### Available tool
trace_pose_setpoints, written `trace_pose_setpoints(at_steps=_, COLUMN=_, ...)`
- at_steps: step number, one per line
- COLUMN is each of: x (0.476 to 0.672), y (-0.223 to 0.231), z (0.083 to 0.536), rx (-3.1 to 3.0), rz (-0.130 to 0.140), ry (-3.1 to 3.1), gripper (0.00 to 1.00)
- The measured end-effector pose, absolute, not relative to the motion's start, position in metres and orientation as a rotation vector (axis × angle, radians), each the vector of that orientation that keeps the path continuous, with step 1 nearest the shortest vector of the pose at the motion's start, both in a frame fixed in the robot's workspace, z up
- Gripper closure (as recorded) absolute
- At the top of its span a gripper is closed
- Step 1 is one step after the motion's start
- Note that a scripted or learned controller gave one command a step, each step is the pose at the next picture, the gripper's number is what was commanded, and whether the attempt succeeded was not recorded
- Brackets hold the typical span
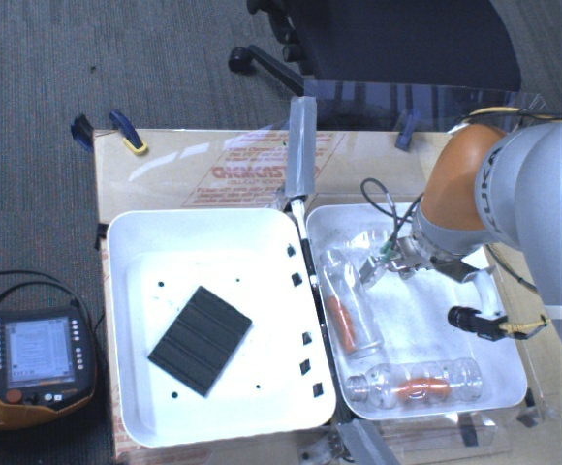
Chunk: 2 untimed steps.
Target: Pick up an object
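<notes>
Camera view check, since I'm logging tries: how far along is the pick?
Done: the arm has reached into the right bin. In hand: nothing seen held; the gripper sits low by the upper clear bottle. Left: grasping and lifting. The other bottle and the black pad lie untouched.

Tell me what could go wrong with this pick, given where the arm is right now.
The hand sits low in the right bin beside an upright clear bottle; clear, rounded plastic may slip or roll away. A second bottle lies along the front wall, awkward to reach. The black ridged pad in the left bin lies flat, hard to grip.
</notes>
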<state>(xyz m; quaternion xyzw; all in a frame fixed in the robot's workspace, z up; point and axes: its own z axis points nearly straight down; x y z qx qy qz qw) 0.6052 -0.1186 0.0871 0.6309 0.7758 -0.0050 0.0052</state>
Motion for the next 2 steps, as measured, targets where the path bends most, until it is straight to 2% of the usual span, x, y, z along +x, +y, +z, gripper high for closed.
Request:
trace_pose_setpoints(at_steps=1, x=0.645, y=-0.16, z=0.147, rx=2.223, rz=-0.006, ry=2.227, gripper=0.0)
trace_pose_setpoints(at_steps=2, x=0.62, y=-0.104, z=0.088, rx=2.14, rz=-0.008, ry=2.307, gripper=0.0)
